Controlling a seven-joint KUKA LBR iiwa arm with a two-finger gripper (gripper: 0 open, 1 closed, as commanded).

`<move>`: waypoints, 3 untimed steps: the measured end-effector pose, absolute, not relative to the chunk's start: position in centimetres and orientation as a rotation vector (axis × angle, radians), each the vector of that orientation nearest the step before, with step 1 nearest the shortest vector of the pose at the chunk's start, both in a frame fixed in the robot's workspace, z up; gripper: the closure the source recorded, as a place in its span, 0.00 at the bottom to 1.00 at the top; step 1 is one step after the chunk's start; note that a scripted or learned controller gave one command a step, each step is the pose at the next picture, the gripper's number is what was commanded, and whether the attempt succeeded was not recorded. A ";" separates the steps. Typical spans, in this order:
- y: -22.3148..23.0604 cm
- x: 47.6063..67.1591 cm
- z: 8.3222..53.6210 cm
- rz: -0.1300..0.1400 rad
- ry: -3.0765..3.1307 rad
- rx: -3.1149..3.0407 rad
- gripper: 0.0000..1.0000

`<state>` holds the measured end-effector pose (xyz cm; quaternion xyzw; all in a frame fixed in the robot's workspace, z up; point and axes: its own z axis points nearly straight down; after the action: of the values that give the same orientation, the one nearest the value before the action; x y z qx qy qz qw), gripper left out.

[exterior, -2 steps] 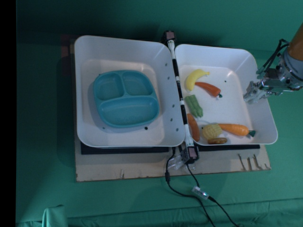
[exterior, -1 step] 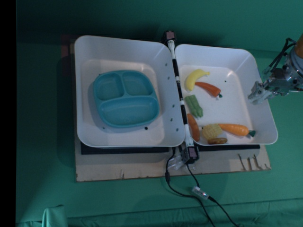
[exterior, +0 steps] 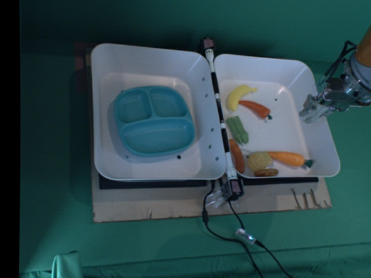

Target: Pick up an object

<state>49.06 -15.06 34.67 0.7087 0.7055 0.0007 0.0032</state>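
Tool: over right rim of right bin, nothing between fingers; gap state cannot be told. Toy food lies to its left in that bin. Nearest: orange carrot, long axis left–right, by the near wall; red chili slanted mid-bin. Banana, green pod, corn farther left. Arm cropped at frame edge; dim light blurs fingertips.

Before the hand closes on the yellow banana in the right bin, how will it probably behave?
The banana looks like smooth moulded plastic, so probably stiff, light and slightly slippery. Its curved shape may let it pivot or rock if pushed. It lies close beside the red pepper, which might get nudged.
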 end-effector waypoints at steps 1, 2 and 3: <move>-18.8 51.8 33.1 0.001 2.211 2.221 1.00; -18.4 49.7 34.8 0.003 2.212 2.221 1.00; -12.0 46.7 34.9 0.002 2.216 2.224 1.00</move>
<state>46.73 -11.97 34.86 0.7083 0.7059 0.0007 0.0012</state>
